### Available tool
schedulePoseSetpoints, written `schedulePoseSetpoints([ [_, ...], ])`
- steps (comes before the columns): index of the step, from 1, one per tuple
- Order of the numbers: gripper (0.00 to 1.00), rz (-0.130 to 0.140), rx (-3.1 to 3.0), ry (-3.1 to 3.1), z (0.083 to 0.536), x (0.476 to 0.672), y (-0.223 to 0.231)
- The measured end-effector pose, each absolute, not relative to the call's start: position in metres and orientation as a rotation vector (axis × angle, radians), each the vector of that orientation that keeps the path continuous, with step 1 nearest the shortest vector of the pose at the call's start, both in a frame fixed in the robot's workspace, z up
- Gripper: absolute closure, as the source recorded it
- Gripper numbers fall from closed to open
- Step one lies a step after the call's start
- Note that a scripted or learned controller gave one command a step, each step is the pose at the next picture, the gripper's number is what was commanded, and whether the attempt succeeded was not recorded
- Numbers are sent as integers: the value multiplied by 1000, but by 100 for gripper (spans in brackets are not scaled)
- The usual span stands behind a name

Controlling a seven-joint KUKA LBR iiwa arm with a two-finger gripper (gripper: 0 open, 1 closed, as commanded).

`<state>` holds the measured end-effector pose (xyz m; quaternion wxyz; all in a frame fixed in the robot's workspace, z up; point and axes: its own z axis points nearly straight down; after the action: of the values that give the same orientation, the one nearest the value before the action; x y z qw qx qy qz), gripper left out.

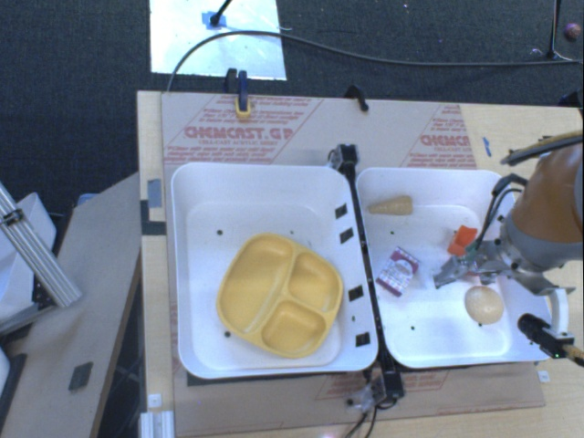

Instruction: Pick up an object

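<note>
Your tool (449, 273) hangs just left of the round cream ball (484, 304); its opening you cannot tell.

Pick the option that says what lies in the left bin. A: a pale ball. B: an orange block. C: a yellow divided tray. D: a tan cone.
C: the yellow tray lies in the left bin, while the orange block, cone and ball are in the right bin.
</note>
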<state>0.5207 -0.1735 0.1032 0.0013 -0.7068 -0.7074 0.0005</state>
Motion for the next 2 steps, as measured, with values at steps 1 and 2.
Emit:
schedulePoseSetpoints([
  [1, 0, -1, -2221, -2223, 84, 522, -173],
  [2, 100, -4, -2223, -2226, 96, 522, -174],
])
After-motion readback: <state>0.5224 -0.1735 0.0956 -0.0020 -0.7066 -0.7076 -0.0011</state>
